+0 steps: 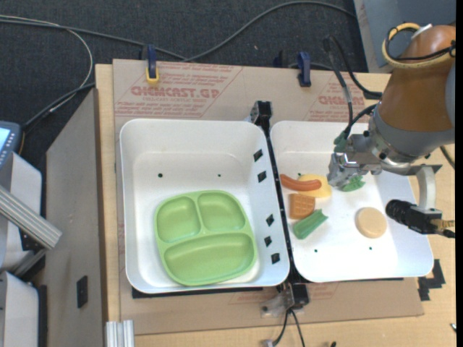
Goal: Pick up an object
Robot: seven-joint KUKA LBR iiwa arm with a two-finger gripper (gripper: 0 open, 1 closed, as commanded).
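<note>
Bright even light, slightly soft focus

Both bins look like smooth white plastic with a slight sheen: the left bin [137,194] and the right bin [405,255]. The green tray [206,237] in the left one is plastic too, smooth and semi-matt. The bench board [217,85] looks like brown cardboard, matt, with red print. The floor [181,13] around it is dark and rough, like carpet. The arm's orange band [423,78] is glossy, with highlights on its curve. The gripper [347,170] looks like bare grey metal. The toy foods seem plastic: a red sausage [300,183], an orange block [302,206], a green piece [309,225] and a matt tan disc [372,223].
</note>
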